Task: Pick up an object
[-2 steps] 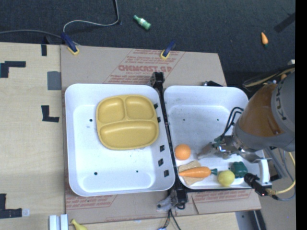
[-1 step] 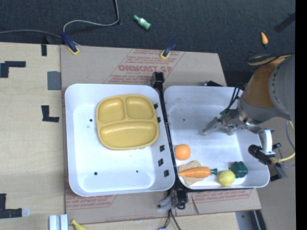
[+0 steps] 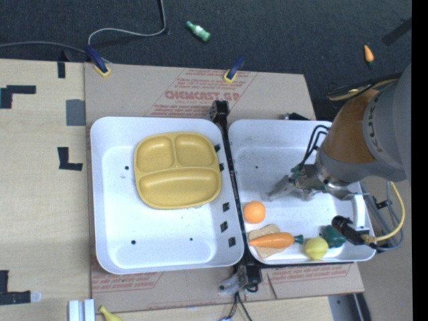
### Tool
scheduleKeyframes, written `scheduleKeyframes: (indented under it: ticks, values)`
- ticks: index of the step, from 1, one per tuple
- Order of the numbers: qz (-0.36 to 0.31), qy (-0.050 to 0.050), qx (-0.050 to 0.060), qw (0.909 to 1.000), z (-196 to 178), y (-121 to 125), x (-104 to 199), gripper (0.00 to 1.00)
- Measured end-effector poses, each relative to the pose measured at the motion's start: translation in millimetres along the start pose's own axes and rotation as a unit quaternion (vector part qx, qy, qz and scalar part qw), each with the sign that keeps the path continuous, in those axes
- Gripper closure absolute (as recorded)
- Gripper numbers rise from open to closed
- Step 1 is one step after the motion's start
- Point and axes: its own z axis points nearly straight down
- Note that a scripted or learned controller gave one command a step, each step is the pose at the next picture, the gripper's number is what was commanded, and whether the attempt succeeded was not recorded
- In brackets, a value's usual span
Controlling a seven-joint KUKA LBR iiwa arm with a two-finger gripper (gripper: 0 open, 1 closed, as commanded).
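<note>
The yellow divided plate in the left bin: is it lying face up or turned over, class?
Face up. The yellow divided plate shows its three hollow compartments and raised dividers toward the camera, lying flat in the left bin.

Dark carpet point(image 3: 281, 19) lies beyond the cardboard-covered bench point(image 3: 200, 92).

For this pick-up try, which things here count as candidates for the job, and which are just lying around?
In play: gripper over the right bin; orange ball, carrot, bread slice, yellow lemon, dark green item.

Lying about: yellow divided plate in the left bin; small green object on the floor.
</note>
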Motion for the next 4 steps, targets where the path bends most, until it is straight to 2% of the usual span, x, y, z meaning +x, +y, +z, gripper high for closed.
scheduleKeyframes:
  ticks: [1,2,3,4]
  values:
    - [0.006,-0.009,-0.006,0.9999,-8.1,-59.0,36.9,0.0]
    - [0.0,-0.002,-0.004,1.0,7.9,20.3,18.6,0.0]
    - [0.0,-0.002,-0.004,1.0,-1.9,20.3,18.2,1.0]
    - [0.0,-0.003,-0.004,1.0,-1.8,20.2,18.1,0.0]
